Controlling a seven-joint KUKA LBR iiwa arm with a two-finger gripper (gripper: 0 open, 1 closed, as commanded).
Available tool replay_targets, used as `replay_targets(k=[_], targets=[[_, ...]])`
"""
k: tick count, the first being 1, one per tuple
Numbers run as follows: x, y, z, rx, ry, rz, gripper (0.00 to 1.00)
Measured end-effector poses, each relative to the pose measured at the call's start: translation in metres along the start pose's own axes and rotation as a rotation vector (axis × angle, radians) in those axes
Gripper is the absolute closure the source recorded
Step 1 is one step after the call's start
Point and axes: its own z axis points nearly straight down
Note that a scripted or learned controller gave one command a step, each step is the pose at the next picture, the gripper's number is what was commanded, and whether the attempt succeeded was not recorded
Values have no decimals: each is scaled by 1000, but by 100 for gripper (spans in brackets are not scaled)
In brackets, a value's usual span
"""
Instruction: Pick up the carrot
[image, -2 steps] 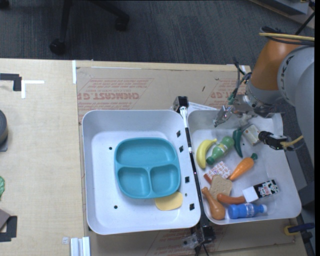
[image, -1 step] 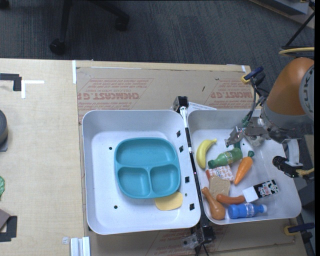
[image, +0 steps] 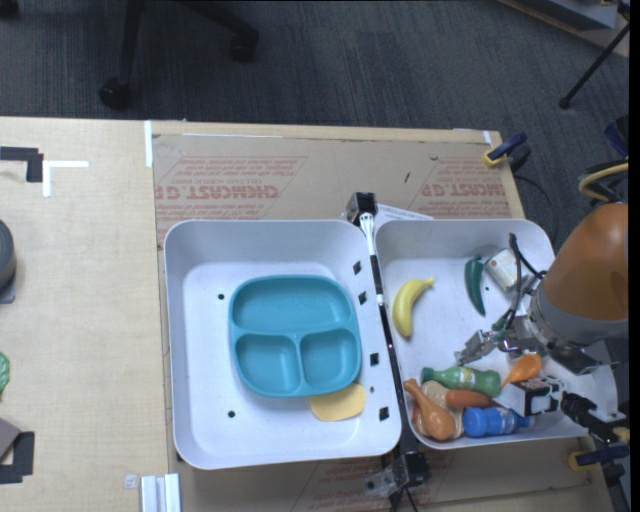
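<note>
The tabletop (image: 70, 300) carries two white bins side by side. The left bin (image: 190, 400) holds a teal divided tray (image: 295, 335) with a yellow chip (image: 338, 404) at its near edge. The right bin (image: 440, 240) holds a banana (image: 408, 303), a green pepper (image: 474, 284), a green bottle (image: 465, 379) and a blue bottle (image: 492, 422). The arm (image: 598, 275) reaches in from the right. The hand (image: 490, 343) hangs low over the right bin; whether it is apart or together cannot be told. The carrot (image: 466, 398) lies between the two bottles, near the bin's near edge.
</note>
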Motion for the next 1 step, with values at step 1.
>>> replay_targets(k=[1], targets=[[-37,-2,-1,-4,0,-31,0]])
